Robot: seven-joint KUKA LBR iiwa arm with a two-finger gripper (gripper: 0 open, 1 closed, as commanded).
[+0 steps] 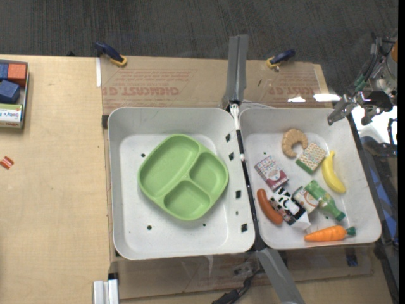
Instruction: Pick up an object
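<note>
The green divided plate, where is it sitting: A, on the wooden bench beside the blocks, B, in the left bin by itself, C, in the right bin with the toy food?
B: the green divided plate lies alone in the left bin, while the toy food fills the right bin.

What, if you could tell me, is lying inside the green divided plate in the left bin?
Nothing shows in the three compartments of the green plate; their floors look bare. The part of the left bin under the plate is covered.
</note>
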